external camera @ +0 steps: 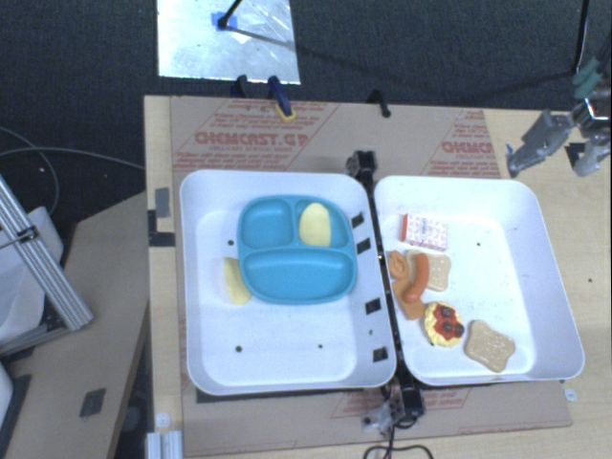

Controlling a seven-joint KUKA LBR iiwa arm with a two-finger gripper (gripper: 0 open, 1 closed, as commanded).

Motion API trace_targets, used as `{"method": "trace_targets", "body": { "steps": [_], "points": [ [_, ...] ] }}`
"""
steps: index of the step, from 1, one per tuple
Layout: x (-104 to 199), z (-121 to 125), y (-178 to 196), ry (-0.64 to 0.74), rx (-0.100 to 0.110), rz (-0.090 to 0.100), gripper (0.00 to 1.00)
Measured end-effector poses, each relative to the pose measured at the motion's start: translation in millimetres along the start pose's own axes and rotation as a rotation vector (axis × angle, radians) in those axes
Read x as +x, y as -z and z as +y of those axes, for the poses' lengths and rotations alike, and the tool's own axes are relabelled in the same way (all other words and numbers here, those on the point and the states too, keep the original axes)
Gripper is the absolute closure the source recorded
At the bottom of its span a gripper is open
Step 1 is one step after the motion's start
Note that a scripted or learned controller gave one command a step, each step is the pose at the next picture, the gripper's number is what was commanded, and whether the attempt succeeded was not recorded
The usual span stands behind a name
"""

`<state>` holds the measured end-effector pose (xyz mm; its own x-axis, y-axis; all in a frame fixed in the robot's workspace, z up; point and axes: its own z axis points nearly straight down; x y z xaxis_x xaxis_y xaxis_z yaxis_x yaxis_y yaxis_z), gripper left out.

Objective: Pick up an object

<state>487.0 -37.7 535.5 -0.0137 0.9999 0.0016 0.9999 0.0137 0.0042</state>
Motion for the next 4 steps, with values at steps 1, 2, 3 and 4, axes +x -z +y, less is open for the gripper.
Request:
{"method": "trace_targets", "body": {
  "steps": [1,2,3,4],
  "points": [
    [100.7,84.6,-16.9,-0.005,-0.005,0.001,0.0],
    [77.8,35.1,0.4,-0.014,0.001,-0.001,0.0],
    [177.9,11.8,-0.7,-0.004,0.002,0.001,0.0],
    [135.9,30.4,-17.4,-0.013,0.002,-0.001,0.0]
  ]
}}
